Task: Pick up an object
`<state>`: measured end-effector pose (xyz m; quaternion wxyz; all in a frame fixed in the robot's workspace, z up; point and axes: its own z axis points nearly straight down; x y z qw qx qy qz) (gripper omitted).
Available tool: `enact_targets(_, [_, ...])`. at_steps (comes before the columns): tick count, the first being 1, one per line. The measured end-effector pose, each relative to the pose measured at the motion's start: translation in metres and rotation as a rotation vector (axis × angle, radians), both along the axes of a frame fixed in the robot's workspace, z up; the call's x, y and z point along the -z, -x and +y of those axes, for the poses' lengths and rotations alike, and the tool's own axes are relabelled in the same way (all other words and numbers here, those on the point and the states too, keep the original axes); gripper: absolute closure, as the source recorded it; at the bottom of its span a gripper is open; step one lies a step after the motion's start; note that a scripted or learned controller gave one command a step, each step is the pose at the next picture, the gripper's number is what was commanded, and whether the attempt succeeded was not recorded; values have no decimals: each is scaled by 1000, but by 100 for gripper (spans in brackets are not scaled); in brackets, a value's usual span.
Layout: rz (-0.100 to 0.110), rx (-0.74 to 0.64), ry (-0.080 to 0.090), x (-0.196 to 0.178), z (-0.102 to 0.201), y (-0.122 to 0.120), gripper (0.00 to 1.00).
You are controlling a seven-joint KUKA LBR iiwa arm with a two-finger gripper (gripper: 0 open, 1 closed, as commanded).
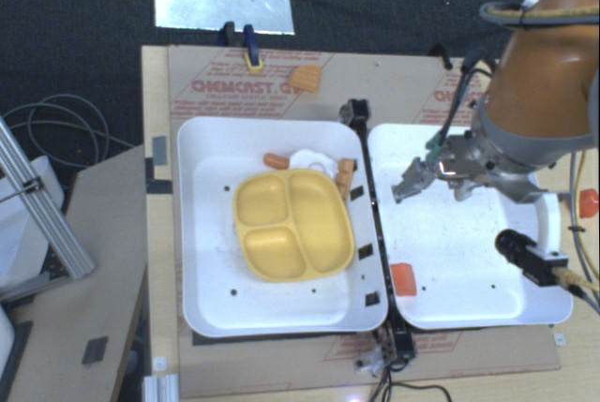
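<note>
Standing at the bench: arm [544,63] reaches in from the right and hangs over the right bin [469,297]. Gripper [410,185] sits above the upper left part of that bin, angled down toward the divider between the two bins. Can't tell from this angle whether the fingers are apart or together; nothing visibly between them.

Right bin contents: one small orange block [402,278] near the bin's lower left corner, just beside the divider, well apart from the gripper.

Left bin [206,231] contents: yellow three-compartment tray [292,225] lying flat near the middle. A small orange sausage-shaped piece [277,161] lies just past its far edge, next to a white object [312,162] partly tucked behind the tray. A tan peg-like piece [345,175] sits by the tray's upper right corner, close to the divider.

Outside the bins: an orange-tan chunk [305,78] on the cardboard sheet [394,81] beyond the left bin, and a blue-and-yellow clamp [250,49] at the cardboard's far edge.
</note>
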<state>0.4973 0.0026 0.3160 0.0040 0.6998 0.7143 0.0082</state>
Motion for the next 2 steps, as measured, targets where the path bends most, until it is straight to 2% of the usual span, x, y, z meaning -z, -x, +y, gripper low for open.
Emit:
enact_targets(1, [6, 12, 4, -87, 23, 10, 0])
enact_targets(2, [9, 11, 6, -93, 22, 9, 100])
